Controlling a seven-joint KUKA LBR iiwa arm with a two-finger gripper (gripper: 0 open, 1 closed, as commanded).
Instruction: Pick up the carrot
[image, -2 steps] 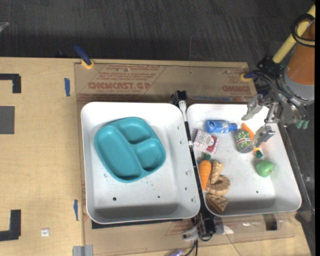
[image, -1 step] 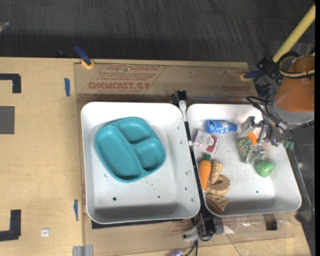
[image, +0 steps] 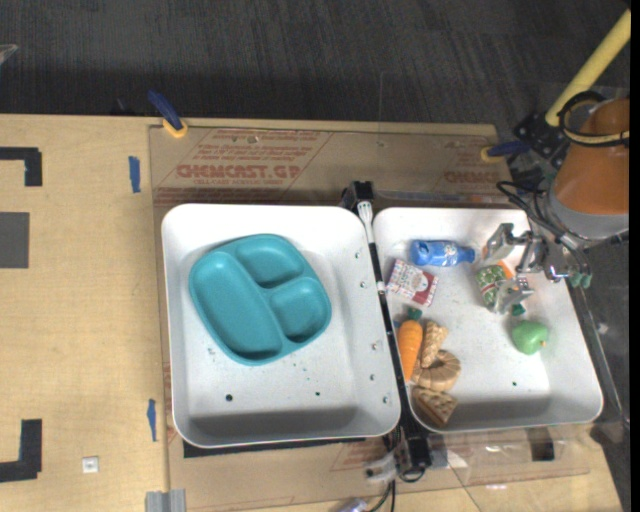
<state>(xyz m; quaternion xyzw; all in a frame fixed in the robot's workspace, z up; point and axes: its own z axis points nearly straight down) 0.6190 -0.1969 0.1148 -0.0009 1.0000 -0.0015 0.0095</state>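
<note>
The carrot (image: 410, 345) is short and orange. It lies in the right bin (image: 575, 395) against the left wall, lengthwise toward the front, touching a pile of tan biscuits (image: 438, 366). My gripper (image: 511, 267) hangs over the right part of the same bin, well to the right of the carrot and a little farther back. It is open, one finger pointing back-left and the other toward the front, right beside a green speckled item (image: 490, 284). I see nothing of the carrot between the fingers.
The right bin also holds a blue bottle (image: 440, 252), a red-and-white packet (image: 412, 283), a green apple (image: 529, 336) and a waffle piece (image: 435, 405). A teal divided plate (image: 260, 296) sits in the left bin (image: 200, 400). Cables hang near the arm's wrist (image: 592, 180).
</note>
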